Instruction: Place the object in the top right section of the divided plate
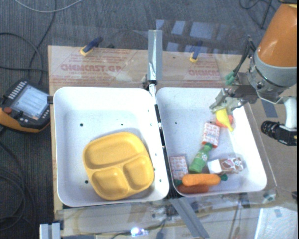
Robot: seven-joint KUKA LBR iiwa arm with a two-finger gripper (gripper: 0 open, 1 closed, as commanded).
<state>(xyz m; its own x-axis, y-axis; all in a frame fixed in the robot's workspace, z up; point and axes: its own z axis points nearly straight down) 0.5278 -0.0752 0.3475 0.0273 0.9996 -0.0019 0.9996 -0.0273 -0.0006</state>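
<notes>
The yellow divided plate point(118, 165) lies in the left bin point(70, 108), with one large section at the back and two small ones at the front. My gripper point(225, 105) is over the back right of the right bin point(184, 108). It is shut on the top end of a yellow toy with an orange tip point(225, 120), which hangs just below the fingertips near the bin's right wall.
The right bin also holds a red-and-white packet point(211, 134), a green bottle point(200, 159), an orange carrot point(201, 180), a small patterned box point(178, 167) and a wrapped packet point(231, 165). A teach pendant point(24, 106) lies left of the bench.
</notes>
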